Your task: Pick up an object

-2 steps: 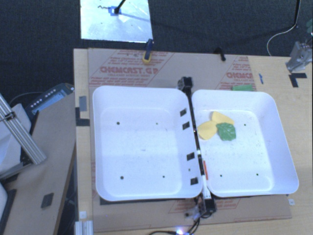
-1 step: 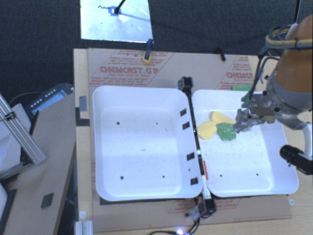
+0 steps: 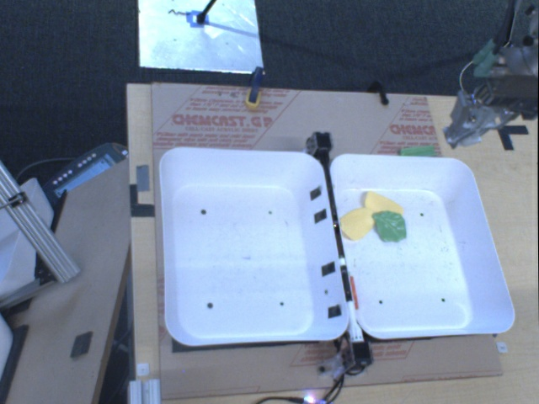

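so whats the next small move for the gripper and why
Probably move the gripper left and down toward the green piece in the right bin. It sits above that bin's far right corner, while the green and yellow pieces lie together near its left side.

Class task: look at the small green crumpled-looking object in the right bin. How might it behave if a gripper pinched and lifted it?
The small green lumpy object looks low and irregular, so it probably won't roll. It seems small enough to be light. It touches a flat yellow piece, which might shift too.
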`<state>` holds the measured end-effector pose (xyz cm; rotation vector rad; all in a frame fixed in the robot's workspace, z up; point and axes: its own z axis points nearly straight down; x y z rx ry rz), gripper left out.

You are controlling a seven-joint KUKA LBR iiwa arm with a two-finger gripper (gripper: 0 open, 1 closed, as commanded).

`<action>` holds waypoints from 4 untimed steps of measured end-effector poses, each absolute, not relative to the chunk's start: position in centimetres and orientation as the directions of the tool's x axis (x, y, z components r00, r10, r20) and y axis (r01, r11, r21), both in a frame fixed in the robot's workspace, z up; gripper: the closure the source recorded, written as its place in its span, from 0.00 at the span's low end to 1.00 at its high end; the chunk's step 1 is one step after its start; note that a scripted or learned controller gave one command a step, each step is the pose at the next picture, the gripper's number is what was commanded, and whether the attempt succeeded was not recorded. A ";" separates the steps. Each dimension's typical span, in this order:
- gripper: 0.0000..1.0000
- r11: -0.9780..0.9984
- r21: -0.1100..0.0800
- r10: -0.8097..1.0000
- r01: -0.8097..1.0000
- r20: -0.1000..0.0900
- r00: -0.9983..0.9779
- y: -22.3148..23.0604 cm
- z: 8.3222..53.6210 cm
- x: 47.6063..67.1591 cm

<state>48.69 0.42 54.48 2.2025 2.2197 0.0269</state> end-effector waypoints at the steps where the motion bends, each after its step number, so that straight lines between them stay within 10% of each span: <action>1: 1.00 -0.010 0.003 1.000 1.000 -0.005 0.010 -12.4 52.6 53.2; 2: 1.00 0.009 -0.011 1.000 1.000 0.003 -0.009 -6.2 39.7 54.4; 3: 1.00 0.005 0.017 1.000 1.000 -0.002 -0.005 -6.1 51.9 54.8; 4: 1.00 0.001 0.008 1.000 1.000 -0.003 -0.001 -9.9 53.5 64.4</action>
